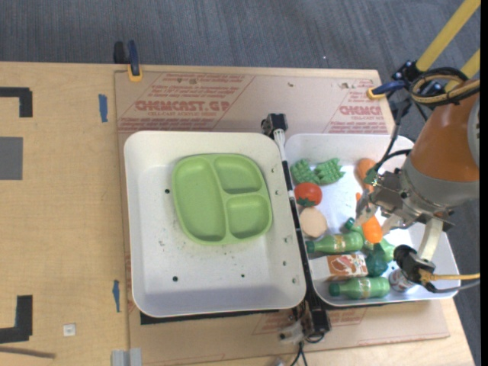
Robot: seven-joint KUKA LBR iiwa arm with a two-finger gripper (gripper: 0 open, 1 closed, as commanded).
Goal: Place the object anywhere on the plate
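A light green divided plate (221,197) lies in the left white bin (152,280). Nothing rests on it. My gripper (374,218) is low inside the right bin (450,273), well to the right of the plate. It sits directly over a small orange toy (371,230), which pokes out just below it. The wrist hides how the gripper meets the toy. A green bottle (336,243) lies just left of the orange toy.
The right bin is crowded: a red tomato (308,194), a beige egg (313,222), a green leafy piece (319,171), an orange-brown packet (348,264), a second green bottle (359,287), a teal item (377,262). A black divider (291,204) separates the bins.
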